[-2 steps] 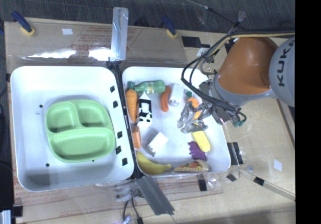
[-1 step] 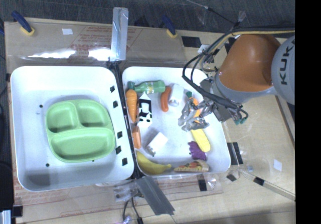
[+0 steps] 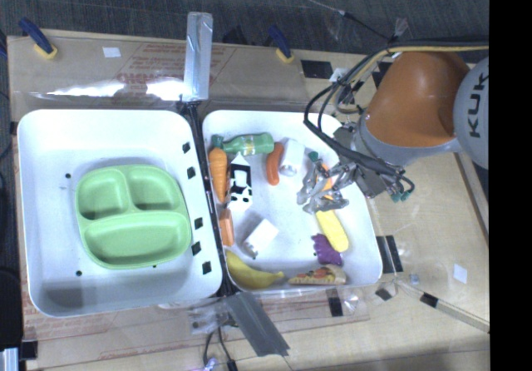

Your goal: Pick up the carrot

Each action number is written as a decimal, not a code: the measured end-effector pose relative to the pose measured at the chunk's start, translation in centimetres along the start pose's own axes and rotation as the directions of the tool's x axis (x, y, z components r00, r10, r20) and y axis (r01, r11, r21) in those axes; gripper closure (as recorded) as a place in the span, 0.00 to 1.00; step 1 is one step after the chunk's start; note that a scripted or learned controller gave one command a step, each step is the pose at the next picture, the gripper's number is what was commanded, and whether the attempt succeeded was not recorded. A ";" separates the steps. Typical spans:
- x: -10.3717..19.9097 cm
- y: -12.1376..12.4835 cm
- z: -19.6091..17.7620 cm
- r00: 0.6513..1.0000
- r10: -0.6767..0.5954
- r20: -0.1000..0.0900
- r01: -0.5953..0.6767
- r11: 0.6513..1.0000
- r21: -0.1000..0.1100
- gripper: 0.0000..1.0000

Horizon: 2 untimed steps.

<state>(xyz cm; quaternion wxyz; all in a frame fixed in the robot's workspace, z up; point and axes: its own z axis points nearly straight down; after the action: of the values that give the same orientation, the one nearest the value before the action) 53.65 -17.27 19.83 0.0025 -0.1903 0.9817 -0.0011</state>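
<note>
Lying lengthwise against the right bin's [image 3: 366, 236] left wall, near frame centre, the carrot [image 3: 219, 174] sits well left of the gripper [image 3: 320, 190], whose open-or-closed state I cannot tell.

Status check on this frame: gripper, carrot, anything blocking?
Gripper low in right bin, nothing seen held. Carrot by that bin's left wall, apart from gripper. Green bottle at its top end; black-and-white card beside it.
</note>
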 end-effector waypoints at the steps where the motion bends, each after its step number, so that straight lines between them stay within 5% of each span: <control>1: -0.3 0.0 -1.1 1.000 -0.006 0.003 0.006 1.000 0.003 1.00; 2: 4.0 0.2 1.5 0.970 -0.244 -0.004 0.244 0.970 -0.005 1.00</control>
<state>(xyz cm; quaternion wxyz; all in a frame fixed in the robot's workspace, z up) 49.89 -18.61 18.28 -0.0004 -0.3094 0.9509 0.0005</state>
